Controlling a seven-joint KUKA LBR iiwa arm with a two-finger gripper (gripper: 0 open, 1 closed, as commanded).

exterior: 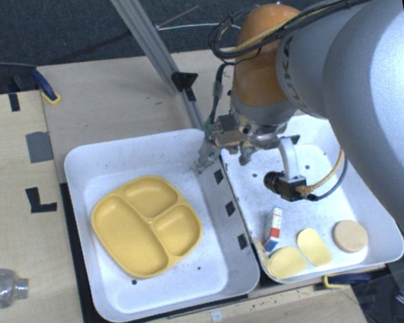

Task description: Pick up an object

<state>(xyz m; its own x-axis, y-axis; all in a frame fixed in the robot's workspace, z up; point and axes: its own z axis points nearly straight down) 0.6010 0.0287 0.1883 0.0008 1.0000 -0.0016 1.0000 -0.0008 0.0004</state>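
Arm: big smooth grey casing, rounded. Orange band above wrist, domed, glossy. Black cables loop over band. Wrist block grey metal w/ small fittings. Black part below, yellowish cable curving off it.

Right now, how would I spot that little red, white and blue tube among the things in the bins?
Find the right bin, the one under the grey arm. Along its near edge lie two pale yellow pieces and a round tan disc. The tube lies just above the left yellow piece, near the divider: it is the only thin, striped item there.
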